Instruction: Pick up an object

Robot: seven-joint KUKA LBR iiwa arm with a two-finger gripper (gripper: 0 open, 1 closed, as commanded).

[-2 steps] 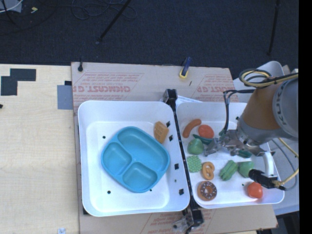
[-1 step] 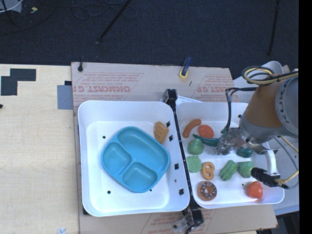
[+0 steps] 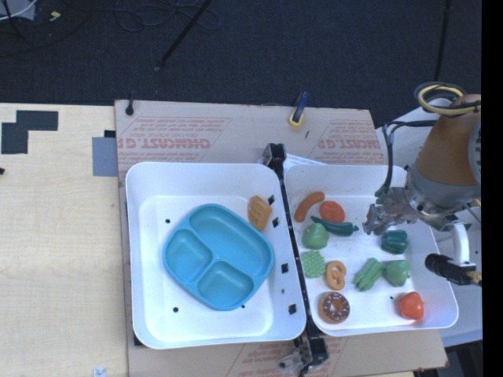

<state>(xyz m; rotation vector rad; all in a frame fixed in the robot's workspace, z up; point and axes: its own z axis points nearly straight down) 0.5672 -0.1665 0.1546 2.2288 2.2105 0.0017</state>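
My gripper (image 3: 380, 221) hangs low over the right bin (image 3: 440, 320), near its right side. Just below and to the right of it lies a dark green toy pepper (image 3: 394, 242). A dark green chili (image 3: 336, 227) lies immediately to its left. Other toy foods in this bin are a sausage (image 3: 309, 205), a red tomato (image 3: 332, 211), a light green pepper (image 3: 315, 236), a pretzel (image 3: 335, 274), a cucumber (image 3: 367, 273), another green vegetable (image 3: 397, 271), a chocolate donut (image 3: 335, 308) and an orange-red fruit (image 3: 410, 305). I see nothing gripped.
The left bin (image 3: 145, 305) holds a blue divided plate (image 3: 217, 255) and a brown bread piece (image 3: 259, 211) by its right wall. A black divider (image 3: 288, 234) runs between the bins. The arm's grey and orange wrist (image 3: 446, 155) rises over the right bin's far right edge.
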